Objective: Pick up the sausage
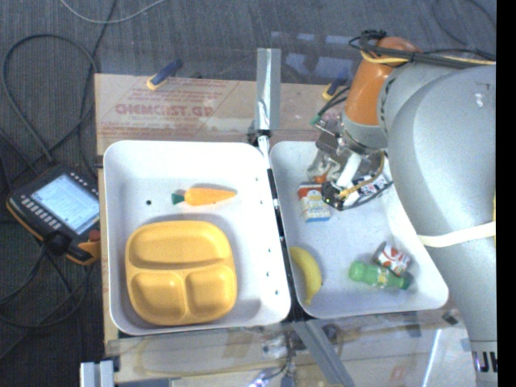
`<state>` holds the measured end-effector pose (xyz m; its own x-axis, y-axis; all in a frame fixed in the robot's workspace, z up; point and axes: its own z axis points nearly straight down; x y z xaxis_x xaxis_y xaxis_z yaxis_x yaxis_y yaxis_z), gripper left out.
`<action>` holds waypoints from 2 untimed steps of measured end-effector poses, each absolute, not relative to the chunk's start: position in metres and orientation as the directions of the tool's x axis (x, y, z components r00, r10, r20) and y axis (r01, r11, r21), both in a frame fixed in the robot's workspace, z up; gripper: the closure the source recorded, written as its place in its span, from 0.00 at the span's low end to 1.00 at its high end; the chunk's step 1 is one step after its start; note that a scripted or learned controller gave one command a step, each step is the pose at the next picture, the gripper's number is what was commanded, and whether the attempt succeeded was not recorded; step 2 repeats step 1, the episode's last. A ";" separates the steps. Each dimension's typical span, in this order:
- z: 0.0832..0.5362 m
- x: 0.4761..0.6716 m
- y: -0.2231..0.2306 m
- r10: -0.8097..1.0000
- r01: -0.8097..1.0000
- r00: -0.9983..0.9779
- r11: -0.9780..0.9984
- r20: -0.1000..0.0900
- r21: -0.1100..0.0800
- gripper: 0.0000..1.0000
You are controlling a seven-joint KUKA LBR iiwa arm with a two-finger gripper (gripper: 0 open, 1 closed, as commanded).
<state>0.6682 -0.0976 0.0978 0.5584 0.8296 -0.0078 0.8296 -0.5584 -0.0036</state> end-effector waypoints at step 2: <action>0.182 0.668 -0.032 0.849 0.849 0.528 -0.528 -0.003 -0.003 1.00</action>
